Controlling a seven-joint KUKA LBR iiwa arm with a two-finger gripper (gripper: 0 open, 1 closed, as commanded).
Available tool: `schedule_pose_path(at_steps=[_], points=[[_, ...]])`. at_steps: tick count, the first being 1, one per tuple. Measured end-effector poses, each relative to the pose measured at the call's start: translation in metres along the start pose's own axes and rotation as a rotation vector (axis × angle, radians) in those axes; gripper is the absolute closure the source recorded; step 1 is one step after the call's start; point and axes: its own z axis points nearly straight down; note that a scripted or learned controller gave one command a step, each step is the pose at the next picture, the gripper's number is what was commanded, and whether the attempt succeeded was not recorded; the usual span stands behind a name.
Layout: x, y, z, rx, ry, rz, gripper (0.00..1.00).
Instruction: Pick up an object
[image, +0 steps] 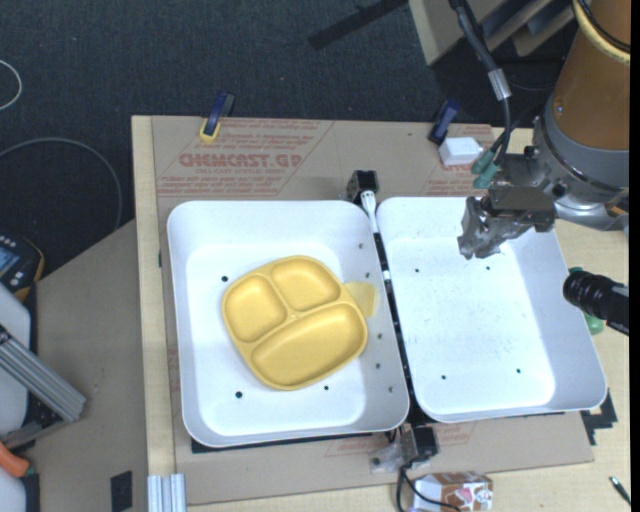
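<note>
Tray: yellow, three compartments, lying flat in the left bin, roughly centred, turned at a slant.
Right bin: white, just beside the left bin, the two rims nearly touching.
Gripper: over the upper part of the right bin, well apart from the tray, nothing seen between its fingers; whether they are spread or pressed together cannot be told.
Arm: reaches in from the right, orange band above the wrist.
</note>
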Motion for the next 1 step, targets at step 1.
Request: schedule_pose_path(at_steps=[1], points=[[0.0459,0.0010,-0.0077,-0.016,0.002,-0.005,1.00]])
